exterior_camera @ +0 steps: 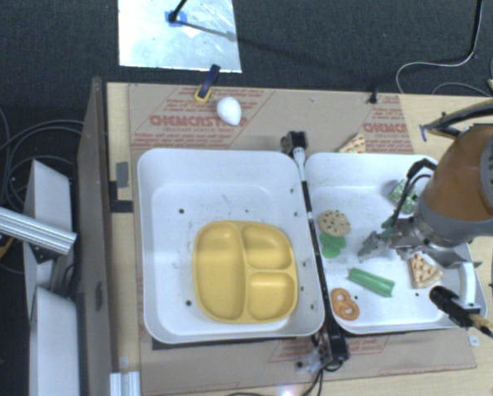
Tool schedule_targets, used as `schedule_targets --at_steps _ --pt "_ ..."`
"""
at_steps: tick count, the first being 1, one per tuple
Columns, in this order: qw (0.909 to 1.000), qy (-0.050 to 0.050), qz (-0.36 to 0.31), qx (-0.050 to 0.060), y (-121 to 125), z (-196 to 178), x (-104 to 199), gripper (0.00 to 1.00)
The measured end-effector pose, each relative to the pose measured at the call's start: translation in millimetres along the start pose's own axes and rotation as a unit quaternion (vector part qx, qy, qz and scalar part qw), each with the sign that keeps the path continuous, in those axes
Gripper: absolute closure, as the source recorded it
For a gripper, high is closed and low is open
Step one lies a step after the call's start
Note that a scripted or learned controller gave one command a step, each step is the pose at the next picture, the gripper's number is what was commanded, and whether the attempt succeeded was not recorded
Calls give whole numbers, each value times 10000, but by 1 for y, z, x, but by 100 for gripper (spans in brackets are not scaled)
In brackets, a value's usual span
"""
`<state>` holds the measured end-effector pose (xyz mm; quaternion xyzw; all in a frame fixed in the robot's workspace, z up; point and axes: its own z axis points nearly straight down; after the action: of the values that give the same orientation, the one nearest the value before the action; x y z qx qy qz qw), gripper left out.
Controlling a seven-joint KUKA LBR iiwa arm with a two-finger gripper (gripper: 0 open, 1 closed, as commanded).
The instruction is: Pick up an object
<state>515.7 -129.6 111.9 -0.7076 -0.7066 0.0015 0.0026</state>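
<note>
Claw (377, 246) low in right bin (370, 176), fingers spread, nothing between them. Green cylinder (371, 281) lies just below it, pizza slice (423, 269) to its right, cookie (334, 222) and pretzel (344, 304) nearby. Yellow tray (245, 271) in left bin (222, 172). Judged: approach stage, no grasp made; closing and lift remain.

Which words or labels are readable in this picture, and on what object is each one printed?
"CHEMCAST" in red print, on the brown cardboard sheet behind the left white bin.
A second red print, partly cut off by the right white bin, on the same cardboard near: it looks like the same word.
The smaller red lines beneath: too blurred to read.
</note>
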Motion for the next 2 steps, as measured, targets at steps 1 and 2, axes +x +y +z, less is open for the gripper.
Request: schedule_targets --at_steps 1,2 --pt "10000 6 -17 -8 -31 28 35 0" --pt "10000 -4 -14 -39 -28 15 33 100"
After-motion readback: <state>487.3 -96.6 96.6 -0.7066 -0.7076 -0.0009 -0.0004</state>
